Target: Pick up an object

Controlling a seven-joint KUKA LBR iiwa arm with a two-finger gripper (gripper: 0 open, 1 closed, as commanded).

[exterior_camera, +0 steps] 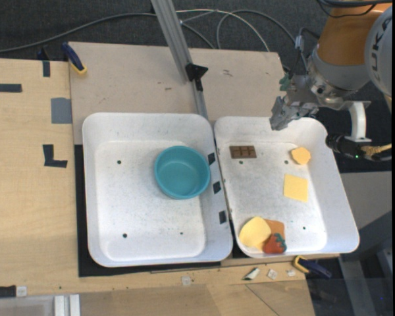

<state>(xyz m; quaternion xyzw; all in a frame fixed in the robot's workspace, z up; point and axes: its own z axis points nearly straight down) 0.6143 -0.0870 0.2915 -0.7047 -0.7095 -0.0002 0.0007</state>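
Overhead, the claw (283, 118) hangs at the right bin's (336, 176) far rim; I cannot tell its state. That bin holds a chocolate bar (243, 152), cheese pieces (296, 187) and a strawberry (274, 243). The left bin (105, 176) holds a teal bowl (182, 172).

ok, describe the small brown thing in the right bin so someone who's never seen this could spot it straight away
Start at the right-hand white bin, the one without the teal bowl. Look in its far left corner, near the divide between bins: a small flat brown rectangle, scored like a chocolate bar. It is the only dark item; the others are yellow, orange or red.
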